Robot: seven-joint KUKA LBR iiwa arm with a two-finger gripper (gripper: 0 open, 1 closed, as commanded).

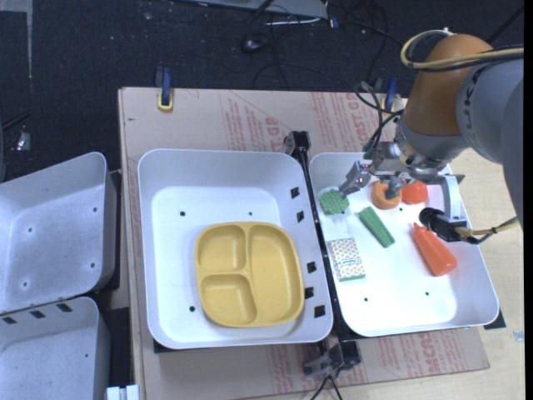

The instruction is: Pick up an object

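My gripper (356, 179) hovers over the back left part of the right bin (400, 307), open with nothing between its fingers. Just below and left of it lies a small green round object (333, 201). A green block (376, 226) lies slantwise near the bin's middle. Two orange-red round pieces (385, 195) (414, 192) sit side by side under my wrist, partly hidden by it. An orange bottle-shaped object (435, 251) lies toward the right wall. A small patterned pad (346, 258) rests by the left wall.
The left bin (166, 190) holds a yellow three-compartment tray (248, 273). A black divider (312, 215) runs between the two bins. Two more white bins (50, 223) stand off the bench at the far left.
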